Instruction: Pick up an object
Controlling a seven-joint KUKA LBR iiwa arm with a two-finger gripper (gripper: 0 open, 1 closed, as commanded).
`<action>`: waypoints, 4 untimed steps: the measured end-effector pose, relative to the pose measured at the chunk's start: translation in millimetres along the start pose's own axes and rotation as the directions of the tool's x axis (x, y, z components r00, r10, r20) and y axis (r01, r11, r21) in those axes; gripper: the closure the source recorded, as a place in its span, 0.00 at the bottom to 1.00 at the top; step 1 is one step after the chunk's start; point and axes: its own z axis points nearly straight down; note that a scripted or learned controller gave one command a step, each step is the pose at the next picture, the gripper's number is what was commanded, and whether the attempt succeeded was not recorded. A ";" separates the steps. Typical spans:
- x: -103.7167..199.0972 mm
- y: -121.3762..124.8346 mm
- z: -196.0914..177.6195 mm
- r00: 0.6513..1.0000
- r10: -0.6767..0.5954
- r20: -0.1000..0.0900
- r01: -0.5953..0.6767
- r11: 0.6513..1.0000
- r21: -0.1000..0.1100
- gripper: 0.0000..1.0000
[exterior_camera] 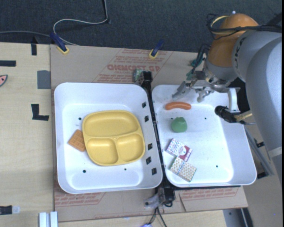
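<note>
My gripper (191,90) hangs over the far edge of the right bin (236,171), fingers spread and pointing down, nothing between them. Nearest candidate: an orange hot-dog-shaped piece (178,106) lying flat just beside and below the fingertips, close to the bin's back wall. Near it, toward the camera, a green lump (179,124); further forward, two small printed packets (178,150) (183,169), almost touching each other. Left bin (66,174) holds a yellow divided tray (114,137) with an orange cracker-like square (77,140) tucked against its left rim. Risks, as I judge them: the hot dog sits close to the back wall, so a descent here could land one finger on the rim or wedge it against the wall rather than straddling the piece. It is long and round, so a grip along its length instead of across would roll it or squirt it out. I cannot tell how my jaws line up with its axis from this angle. The green lump looks soft and rounded; a shallow close could slip off the top. The packets lie flat and thin, so fingers may skate over them.
</note>
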 end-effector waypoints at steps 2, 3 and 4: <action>0.3 0.1 -9.4 1.000 -0.001 0.000 0.001 1.000 0.000 0.00; 1.1 -27.5 48.4 1.000 0.005 -0.006 -0.005 1.000 0.006 0.00; 0.9 -26.8 38.1 1.000 0.005 -0.005 -0.005 1.000 0.004 1.00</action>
